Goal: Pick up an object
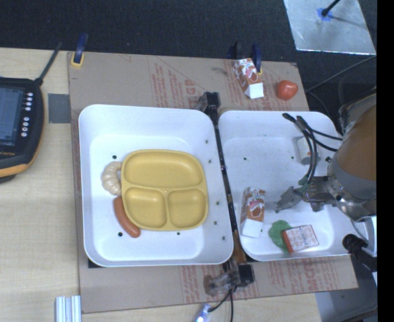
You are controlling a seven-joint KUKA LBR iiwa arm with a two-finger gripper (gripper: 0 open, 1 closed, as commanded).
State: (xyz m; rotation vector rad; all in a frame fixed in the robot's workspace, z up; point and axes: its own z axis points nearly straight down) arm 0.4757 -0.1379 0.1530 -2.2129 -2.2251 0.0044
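Red box (300, 237) and green toy (278, 233) lie just below the hand (292, 200) in the right bin (264, 129).
Approach step, I judge: hand hovers with fingers spread narrow, holding nothing; carton (253, 210) sits just to its left. Next it must descend squarely over one item and close.

Glossy white plastic bins (96, 180), matt yellow plastic tray (164, 188), brown cardboard sheet (150, 79), pale wood-grain bench (22, 247)
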